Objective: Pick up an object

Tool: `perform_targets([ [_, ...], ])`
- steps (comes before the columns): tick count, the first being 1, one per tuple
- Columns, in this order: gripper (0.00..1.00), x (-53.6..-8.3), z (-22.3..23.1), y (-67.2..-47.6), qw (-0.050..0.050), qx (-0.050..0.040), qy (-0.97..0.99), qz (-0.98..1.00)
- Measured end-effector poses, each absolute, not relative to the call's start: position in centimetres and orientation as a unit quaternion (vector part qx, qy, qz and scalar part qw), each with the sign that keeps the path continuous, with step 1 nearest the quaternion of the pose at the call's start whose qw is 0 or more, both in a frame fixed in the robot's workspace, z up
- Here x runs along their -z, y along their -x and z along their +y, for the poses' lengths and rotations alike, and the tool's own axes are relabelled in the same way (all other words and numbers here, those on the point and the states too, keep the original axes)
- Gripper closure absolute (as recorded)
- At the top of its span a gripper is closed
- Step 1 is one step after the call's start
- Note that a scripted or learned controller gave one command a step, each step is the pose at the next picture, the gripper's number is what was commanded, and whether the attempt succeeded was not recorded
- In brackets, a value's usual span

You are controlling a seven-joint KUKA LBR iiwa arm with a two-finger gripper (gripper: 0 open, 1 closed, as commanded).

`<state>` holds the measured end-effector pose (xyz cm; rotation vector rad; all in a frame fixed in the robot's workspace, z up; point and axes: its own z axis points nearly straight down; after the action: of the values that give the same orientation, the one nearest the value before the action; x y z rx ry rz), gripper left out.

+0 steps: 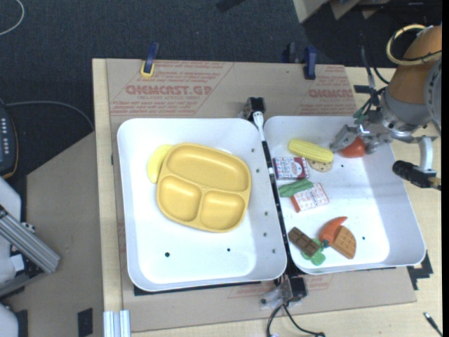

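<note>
Between the gripper's [349,140] fingers, red object [355,148].

A yellow plastic divided plate [202,187] lies in the left white bin [140,251]. Toy foods lie in the right white bin [393,216], a yellow toy corn cob [309,149] behind the rest.

Brown cardboard sheet [210,83] covering the bench, behind the bins: red print reads "CHEMCAST GP", repeated in rows; a partial repeat at right. Small red-and-white packets [292,168] in right bin carry print, too small to read.
</note>
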<state>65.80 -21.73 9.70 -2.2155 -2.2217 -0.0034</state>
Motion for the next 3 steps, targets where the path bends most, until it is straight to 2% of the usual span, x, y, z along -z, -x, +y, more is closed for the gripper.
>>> perform_targets([
  [1,0.0,-8.7,-21.4,-66.0,0.003,0.0019,0.706,-0.708],
  [2,1.0,-9.7,-21.5,-66.0,-0.001,0.0011,0.705,-0.709],
  [3,1.0,-15.6,-20.9,-65.5,-0.003,0.0014,0.707,-0.708],
])
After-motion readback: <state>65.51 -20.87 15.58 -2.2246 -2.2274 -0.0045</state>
